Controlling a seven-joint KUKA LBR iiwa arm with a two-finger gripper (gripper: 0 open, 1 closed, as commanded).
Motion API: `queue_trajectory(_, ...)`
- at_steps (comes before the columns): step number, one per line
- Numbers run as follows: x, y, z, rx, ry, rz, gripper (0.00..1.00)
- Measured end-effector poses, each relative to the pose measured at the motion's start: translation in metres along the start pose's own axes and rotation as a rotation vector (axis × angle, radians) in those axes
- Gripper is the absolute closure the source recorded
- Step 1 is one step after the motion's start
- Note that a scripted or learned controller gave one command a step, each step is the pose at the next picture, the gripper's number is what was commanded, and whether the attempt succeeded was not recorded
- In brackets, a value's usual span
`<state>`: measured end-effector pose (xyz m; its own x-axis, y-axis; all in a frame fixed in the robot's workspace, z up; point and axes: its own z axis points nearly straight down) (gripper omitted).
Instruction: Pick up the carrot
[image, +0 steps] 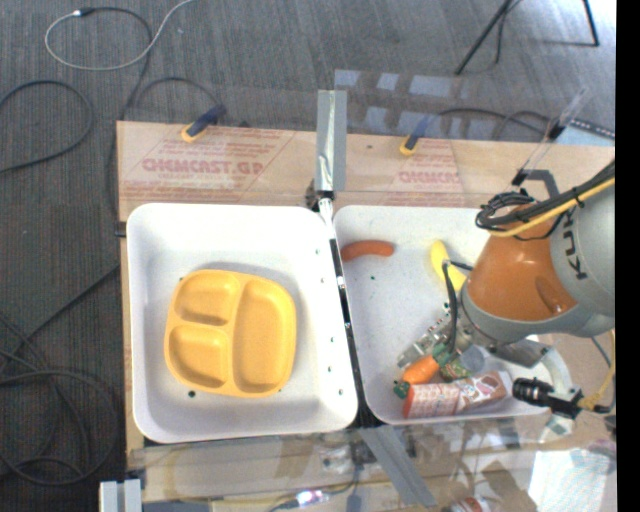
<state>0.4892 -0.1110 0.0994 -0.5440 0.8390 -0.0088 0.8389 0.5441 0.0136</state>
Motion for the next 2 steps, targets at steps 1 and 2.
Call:
queue_trajectory(1, 0.047, 0.053, -0.083, 0.016, 0.009, 0.081, 1.0)
queue_trajectory(2, 0.043, 0.064, -0.083, 0.017, 0.009, 0.021, 1.0)
